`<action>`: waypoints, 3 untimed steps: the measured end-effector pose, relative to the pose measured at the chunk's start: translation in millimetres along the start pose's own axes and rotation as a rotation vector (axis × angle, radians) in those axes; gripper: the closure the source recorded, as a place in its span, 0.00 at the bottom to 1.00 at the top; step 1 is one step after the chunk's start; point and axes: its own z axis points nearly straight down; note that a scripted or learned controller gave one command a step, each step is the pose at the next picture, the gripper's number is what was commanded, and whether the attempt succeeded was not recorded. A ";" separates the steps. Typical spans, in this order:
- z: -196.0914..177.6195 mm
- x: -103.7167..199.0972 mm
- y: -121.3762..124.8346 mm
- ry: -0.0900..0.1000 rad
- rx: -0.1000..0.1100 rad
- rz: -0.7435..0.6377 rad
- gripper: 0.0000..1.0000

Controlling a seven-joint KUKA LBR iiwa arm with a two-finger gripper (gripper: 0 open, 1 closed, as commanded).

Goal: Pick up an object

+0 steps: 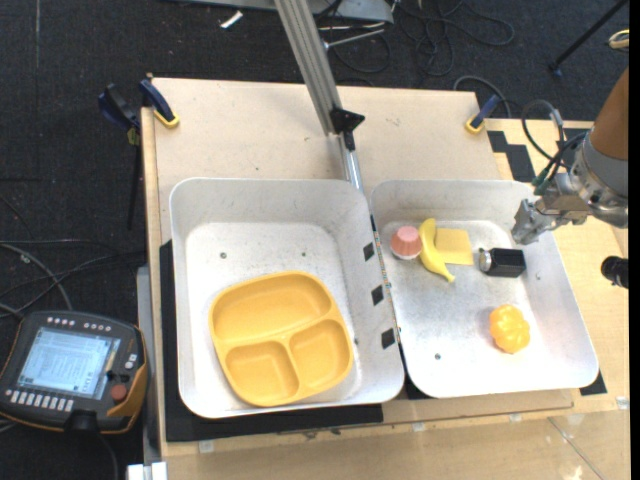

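Objects for picking lay in the right bin (560,363): a pink cup (405,241) touching a banana (434,251), a pale yellow block (455,244) against the banana, a small dark cylinder (500,261) just beside it, and a lemon-like fruit (510,329) apart, nearer the front. The hand (528,222) hung over the bin's far right side, near the cylinder, gripping nothing; whether it was open could not be told. The left bin (200,218) held a yellow divided tray (282,338), probably clutter. Both bins sat on the desk (250,128).
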 end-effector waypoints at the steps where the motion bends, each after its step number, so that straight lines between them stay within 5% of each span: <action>1: -0.2 53.4 -0.7 0.004 0.005 -0.005 1.00; 3: -7.3 161.3 25.9 0.004 0.003 -0.006 1.00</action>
